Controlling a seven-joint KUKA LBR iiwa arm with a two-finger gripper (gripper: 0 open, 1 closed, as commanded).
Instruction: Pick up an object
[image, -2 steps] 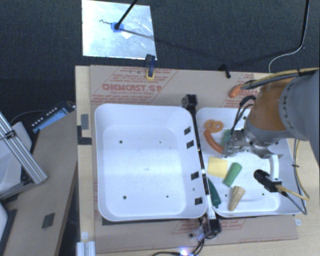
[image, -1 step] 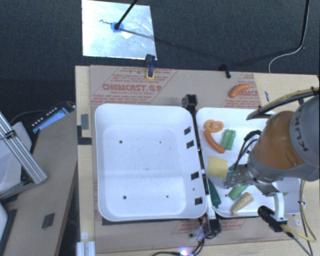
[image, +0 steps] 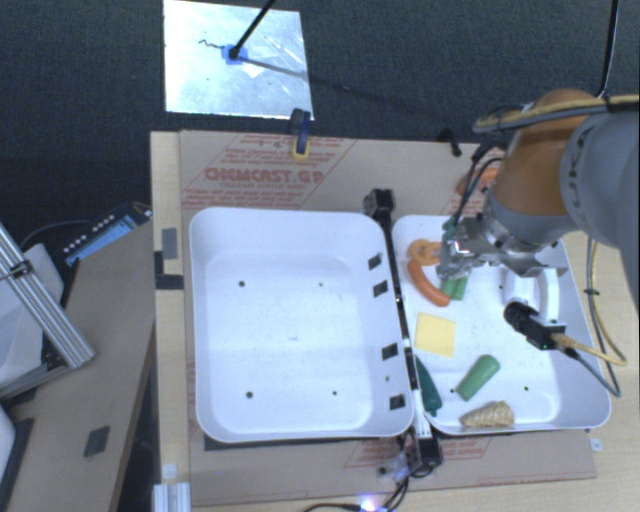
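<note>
Starting at your left, the left bin (image: 290, 320) lies bare. In the right bin (image: 580, 395) sit a yellow square (image: 436, 335), a green cylinder (image: 478, 376) and an orange carrot (image: 428, 284). The gripper (image: 455, 268) hangs low over the carrot, probably lining up a grasp; its jaws' state can't be told.
</note>
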